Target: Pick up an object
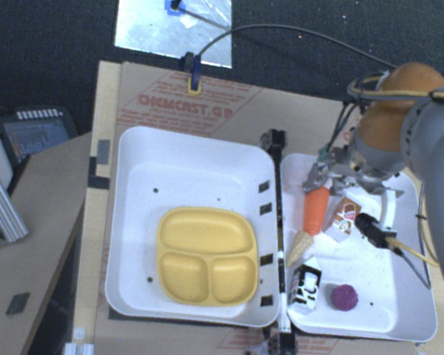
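In the right bin [407,315] an orange carrot [314,212] lies lengthwise near the left wall. A pale cone-shaped piece [300,245] sits just below its near end. My gripper [321,180] hangs over the carrot's far end, very close to it or touching it. A small brown and white box [346,217] lies right of the carrot. Near the front of the bin a black and white carton [305,288] leans by the left wall. A purple ball [343,297] rests beside the carton.
The left bin [133,202] holds a yellow divided plate [206,255]. The arm's grey body and orange band cover the right bin's far right corner. A black divider strip [276,212] runs between the two bins.
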Available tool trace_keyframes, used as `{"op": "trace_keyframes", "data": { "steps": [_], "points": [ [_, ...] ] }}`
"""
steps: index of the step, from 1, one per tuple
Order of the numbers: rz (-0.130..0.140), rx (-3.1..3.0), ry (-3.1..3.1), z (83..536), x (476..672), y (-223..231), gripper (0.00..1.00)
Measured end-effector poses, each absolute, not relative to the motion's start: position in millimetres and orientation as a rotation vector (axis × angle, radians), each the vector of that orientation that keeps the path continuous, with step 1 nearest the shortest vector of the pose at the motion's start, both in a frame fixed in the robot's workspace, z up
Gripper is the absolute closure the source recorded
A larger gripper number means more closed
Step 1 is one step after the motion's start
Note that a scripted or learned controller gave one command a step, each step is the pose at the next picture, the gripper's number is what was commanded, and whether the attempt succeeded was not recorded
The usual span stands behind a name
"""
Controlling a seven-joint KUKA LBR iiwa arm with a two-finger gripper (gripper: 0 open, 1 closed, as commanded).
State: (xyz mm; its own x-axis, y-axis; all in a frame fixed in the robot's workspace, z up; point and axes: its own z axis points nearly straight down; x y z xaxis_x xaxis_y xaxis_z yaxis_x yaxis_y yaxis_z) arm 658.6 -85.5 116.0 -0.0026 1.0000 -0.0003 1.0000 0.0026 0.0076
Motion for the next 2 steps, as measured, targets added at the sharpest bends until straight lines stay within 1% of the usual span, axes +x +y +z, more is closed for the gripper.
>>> {"op": "trace_keyframes", "data": {
  "steps": [1,2],
  "points": [
    [0.006,2.218,2.218,165,653.3,-91,1.0],
    [0.007,2.213,2.221,212,655.1,-92,1.0]
  ]
}}
